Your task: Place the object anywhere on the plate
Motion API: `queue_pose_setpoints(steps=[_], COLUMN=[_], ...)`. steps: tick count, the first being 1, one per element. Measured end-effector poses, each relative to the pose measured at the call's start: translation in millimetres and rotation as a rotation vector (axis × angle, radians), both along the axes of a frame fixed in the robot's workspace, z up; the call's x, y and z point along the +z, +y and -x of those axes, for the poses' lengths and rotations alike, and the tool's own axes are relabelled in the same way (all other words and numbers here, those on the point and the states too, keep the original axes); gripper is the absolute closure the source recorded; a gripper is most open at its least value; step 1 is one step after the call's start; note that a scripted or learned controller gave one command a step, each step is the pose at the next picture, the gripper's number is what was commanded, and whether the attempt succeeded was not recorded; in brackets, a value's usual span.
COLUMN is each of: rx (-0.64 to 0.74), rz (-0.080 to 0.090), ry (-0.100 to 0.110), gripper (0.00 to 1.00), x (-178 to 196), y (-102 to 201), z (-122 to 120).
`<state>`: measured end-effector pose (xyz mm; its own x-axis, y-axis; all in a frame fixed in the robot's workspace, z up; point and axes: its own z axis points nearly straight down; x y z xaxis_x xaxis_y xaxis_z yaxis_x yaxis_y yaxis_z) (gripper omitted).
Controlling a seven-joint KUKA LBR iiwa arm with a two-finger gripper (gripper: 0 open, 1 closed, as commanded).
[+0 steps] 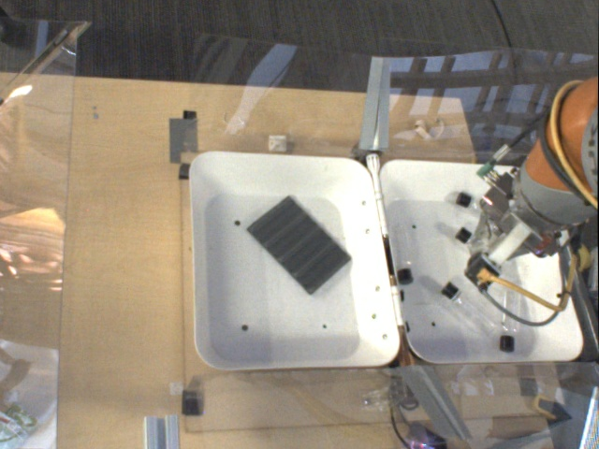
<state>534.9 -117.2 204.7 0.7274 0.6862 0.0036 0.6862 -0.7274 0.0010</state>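
A dark grey ribbed plate (299, 244) lies flat and turned at an angle in the middle of the left bin (211, 344). Several small black blocks are scattered in the right bin (562, 349): one at the back (462, 198), one just below it (463, 236), one by the left wall (404, 275), one in the middle (450, 291) and one near the front (506, 342). My gripper (487, 218) hangs over the right bin's back right part, close to the two rear blocks. Nothing can be seen held in it.
A metal divider rail (376, 110) runs back from between the bins. Small grey and black brackets (184, 137) stand on the wooden bench beside the left bin's far corner, another (192, 401) at its near corner.
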Motion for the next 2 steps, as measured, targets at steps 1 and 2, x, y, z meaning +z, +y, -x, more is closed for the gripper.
queue_pose_setpoints(steps=[1, 2], rx=[-0.225, -0.333], rz=[0.002, 0.002], ry=[0.002, 0.003], gripper=[1.00, 1.00], x=[14.6, 59.8], y=[-43.8, -83.6], z=[-49.3, -94.3])
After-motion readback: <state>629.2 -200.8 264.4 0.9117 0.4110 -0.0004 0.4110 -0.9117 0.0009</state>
